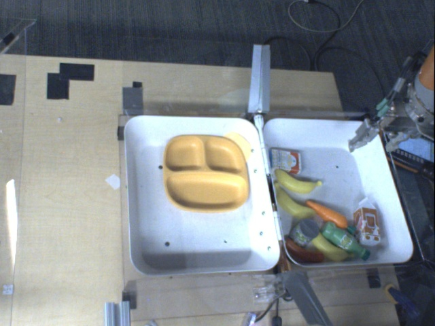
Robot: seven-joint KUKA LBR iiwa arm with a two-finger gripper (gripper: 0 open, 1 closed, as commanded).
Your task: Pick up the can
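While the arm [423, 90] reaches in from the right, its claw [361, 136] hangs over the far right corner of the right bin [340, 158], with nothing between its fingers; whether they are spread or closed cannot be told from this slant. The orange band shows at the very edge of the view, above the wrist.

The can [305, 232] lies on its side near the front of the right bin, a grey, dark-ended cylinder packed in among other things and well apart from the claw. Touching it on the right is a green bottle [345, 240], also lying down, and under both runs a yellow banana-like piece [329, 250] with a dark red item [304, 253] at the bin's front wall. Just behind the can are a carrot [326, 213] and two bananas [293, 190] (one stacked a little behind the other), laid close to the wall shared with the left bin. A small white and red carton [285, 159] sits further back by that wall, and another carton [367, 223] stands tilted near the right wall.

The left bin [146, 202] holds a yellow divided tray [206, 172], set toward its back half. Both bins rest side by side on the pale wooden surface [61, 182], with a metal bracket [260, 80] rising behind the seam between them.
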